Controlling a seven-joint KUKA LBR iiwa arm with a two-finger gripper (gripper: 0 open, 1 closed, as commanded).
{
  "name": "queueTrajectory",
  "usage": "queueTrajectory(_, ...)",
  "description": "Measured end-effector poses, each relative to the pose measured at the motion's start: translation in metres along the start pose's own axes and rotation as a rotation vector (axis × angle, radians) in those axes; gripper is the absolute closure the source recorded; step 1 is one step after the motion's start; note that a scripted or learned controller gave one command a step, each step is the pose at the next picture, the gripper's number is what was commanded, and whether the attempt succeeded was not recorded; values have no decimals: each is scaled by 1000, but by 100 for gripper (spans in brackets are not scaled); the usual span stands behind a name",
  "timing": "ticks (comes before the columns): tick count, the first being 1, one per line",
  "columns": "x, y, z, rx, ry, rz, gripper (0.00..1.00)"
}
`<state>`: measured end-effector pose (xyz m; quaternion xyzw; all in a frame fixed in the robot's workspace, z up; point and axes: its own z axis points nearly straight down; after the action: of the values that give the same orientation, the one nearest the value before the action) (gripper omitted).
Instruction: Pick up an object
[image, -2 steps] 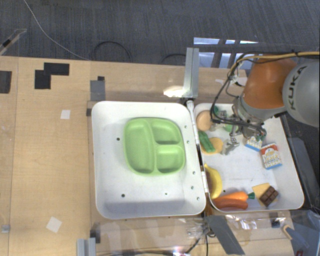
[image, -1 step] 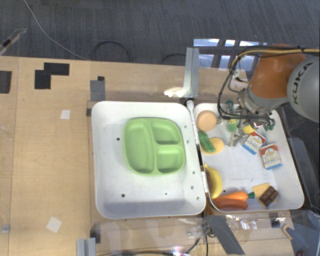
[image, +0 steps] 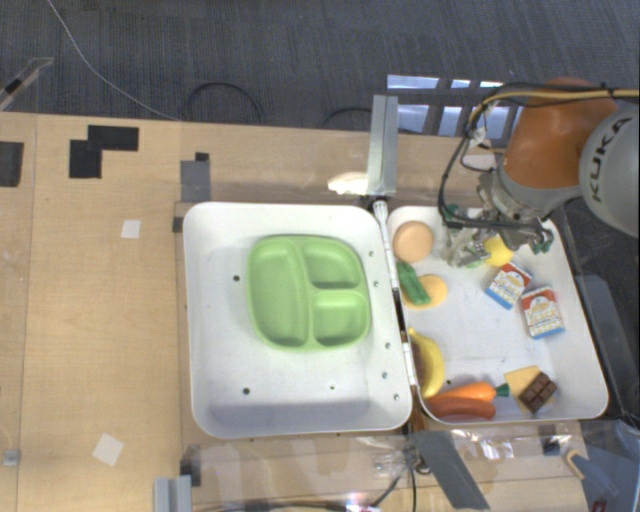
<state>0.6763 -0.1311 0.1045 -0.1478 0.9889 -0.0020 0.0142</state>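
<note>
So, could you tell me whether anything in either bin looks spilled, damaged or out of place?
Nothing stands out. The green divided plastic tray lies flat in the left white bin; toy foods lie loose in the right white bin.

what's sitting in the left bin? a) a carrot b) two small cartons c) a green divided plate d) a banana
c: the green divided plate lies alone in the left bin, while the banana, carrot and small cartons lie in the right bin.

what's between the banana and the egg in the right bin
A corn cob lies between the banana and the egg, in the camera view.
</note>
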Motion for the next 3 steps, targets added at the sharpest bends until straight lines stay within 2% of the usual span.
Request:
queueTrajectory(1,20,-60,-96,-2,12,-283,100)
queueTrajectory(2,20,-57,-93,-6,13,-285,0)
queueTrajectory(3,86,-33,5,-7,14,-510,0)
